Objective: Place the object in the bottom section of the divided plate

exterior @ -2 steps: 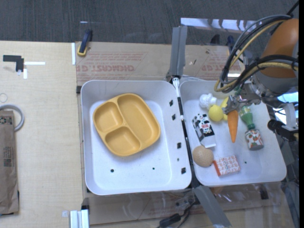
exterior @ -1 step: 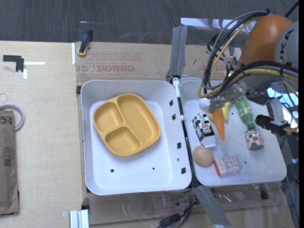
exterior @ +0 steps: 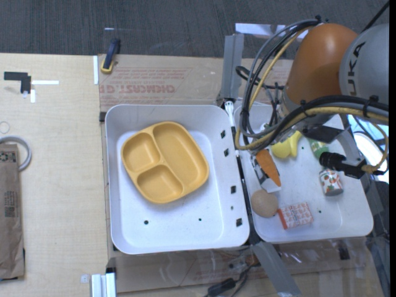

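Observation:
A yellow divided plate (exterior: 164,161) lies in the left white bin (exterior: 124,221), with nothing in its three sections; its bottom section (exterior: 158,183) faces the bin's front. My gripper (exterior: 262,167) hangs low over the left side of the right bin (exterior: 346,221), largely masked by cables. It sits right at an orange carrot (exterior: 270,166); contact between them cannot be made out. A yellow fruit-like piece (exterior: 286,146) lies just beyond the carrot.
The right bin also holds a brown potato-like lump (exterior: 265,203), a red and white packet (exterior: 296,215), a small can (exterior: 331,182) and a green item (exterior: 318,147). The arm and its cables cover that bin's back. A bin wall separates the two bins.

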{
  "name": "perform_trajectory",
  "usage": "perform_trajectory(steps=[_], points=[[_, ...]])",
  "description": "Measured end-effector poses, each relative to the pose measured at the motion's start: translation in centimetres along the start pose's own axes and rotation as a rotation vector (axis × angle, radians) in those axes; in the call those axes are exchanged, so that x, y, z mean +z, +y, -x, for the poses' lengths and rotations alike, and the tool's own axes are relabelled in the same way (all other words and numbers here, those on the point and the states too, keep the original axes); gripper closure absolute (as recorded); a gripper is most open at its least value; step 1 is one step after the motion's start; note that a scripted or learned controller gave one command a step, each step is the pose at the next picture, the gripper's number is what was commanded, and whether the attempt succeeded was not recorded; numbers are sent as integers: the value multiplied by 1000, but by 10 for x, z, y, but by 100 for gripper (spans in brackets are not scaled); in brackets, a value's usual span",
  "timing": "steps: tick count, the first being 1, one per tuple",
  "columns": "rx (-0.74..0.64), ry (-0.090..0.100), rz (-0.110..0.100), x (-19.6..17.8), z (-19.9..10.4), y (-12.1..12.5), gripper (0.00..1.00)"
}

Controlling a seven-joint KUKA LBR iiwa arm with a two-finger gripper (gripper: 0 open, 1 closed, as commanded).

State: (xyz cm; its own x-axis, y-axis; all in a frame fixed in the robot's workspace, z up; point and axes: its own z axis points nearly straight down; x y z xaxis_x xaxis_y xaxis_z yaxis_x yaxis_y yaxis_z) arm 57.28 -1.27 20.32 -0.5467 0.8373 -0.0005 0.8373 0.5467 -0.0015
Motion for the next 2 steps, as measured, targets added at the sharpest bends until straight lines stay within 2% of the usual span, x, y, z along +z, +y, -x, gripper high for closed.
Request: perform_trajectory(steps=[1,2], points=[[190,0,-1,-10,-55,2,100],[172,-1,0,-18,-86,16,100]])
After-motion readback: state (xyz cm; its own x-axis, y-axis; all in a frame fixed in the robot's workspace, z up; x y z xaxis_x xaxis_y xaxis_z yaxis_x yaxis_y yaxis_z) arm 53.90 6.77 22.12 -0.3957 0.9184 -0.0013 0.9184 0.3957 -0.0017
